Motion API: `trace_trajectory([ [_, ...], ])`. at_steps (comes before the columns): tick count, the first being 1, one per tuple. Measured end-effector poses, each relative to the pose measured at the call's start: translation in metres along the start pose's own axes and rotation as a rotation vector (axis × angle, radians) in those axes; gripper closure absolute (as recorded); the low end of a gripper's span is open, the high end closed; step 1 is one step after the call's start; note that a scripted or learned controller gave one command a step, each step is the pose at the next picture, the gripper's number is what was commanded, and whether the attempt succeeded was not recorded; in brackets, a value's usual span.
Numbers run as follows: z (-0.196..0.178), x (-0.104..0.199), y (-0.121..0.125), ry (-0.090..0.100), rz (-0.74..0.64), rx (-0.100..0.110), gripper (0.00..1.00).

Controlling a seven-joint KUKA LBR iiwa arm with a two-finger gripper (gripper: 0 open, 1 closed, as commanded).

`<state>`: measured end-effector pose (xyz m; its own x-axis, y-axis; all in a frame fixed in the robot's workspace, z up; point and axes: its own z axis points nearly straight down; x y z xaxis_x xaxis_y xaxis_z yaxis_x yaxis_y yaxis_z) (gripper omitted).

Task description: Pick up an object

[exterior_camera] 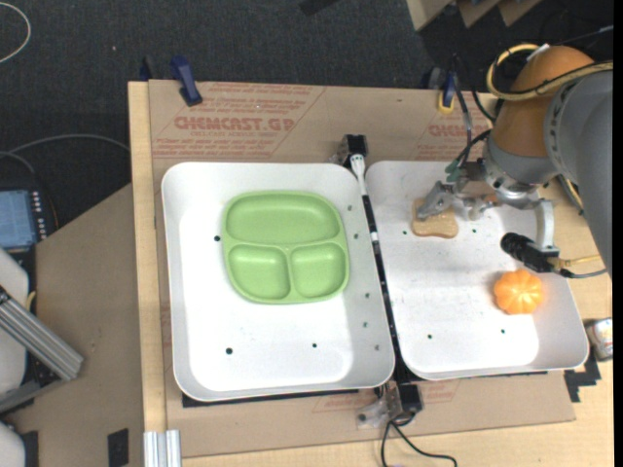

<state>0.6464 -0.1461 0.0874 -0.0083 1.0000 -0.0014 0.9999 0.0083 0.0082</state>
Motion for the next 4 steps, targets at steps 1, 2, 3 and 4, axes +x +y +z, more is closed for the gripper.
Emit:
trace_trajectory([
  [1,-0.002,-0.035,-0.068,0.002,0.013,0.006,0.0],
  [2,0.002,-0.074,-0.009,0.013,0.005,0.01,0.0],
  [3,-0.142,-0.065,0.023,-0.005,0.004,-0.011,0.0],
  [4,-0.373,-0.079,0.023,-0.008,0.007,-0.014,0.0],
])
